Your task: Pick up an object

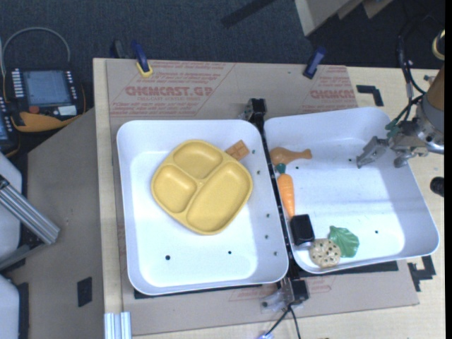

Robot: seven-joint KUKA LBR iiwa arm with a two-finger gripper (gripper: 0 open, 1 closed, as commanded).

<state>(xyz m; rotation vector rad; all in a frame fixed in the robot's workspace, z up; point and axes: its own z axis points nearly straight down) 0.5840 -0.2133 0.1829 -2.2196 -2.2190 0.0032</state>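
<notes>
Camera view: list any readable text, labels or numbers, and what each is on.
"CHEMCAST GP" in red, printed on the brown board under the bins, left of centre near its top edge.
The same red print repeats at the board's upper right, near; too blurred and cut off by the right bin to read.
Smaller red lines above and below the left print: too small to read.
Pendant screen at far left: lit, text unreadable.
</notes>
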